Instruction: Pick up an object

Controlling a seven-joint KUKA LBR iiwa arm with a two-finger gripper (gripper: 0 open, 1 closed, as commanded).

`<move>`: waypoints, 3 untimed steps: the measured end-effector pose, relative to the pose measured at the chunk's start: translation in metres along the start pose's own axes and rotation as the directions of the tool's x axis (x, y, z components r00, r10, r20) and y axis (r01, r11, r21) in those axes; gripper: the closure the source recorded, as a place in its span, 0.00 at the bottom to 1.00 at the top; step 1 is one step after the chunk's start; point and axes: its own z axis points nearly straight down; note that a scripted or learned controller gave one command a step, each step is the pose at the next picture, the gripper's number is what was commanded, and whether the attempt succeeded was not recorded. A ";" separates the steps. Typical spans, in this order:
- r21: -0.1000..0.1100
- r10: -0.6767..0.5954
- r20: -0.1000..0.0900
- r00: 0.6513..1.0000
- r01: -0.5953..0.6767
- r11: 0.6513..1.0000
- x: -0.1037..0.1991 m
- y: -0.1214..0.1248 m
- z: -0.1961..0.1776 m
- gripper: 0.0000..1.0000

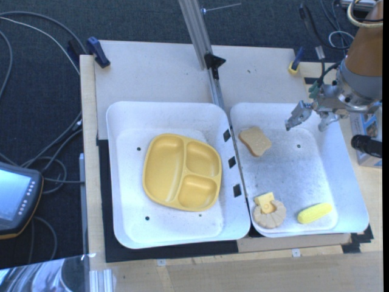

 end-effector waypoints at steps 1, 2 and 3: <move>0.000 0.000 0.000 1.000 0.000 1.000 0.000 0.000 0.000 0.00; 0.006 0.001 0.000 1.000 -0.001 1.000 0.001 -0.001 0.057 0.00; 0.005 0.001 0.000 1.000 -0.001 1.000 0.001 0.000 0.100 0.00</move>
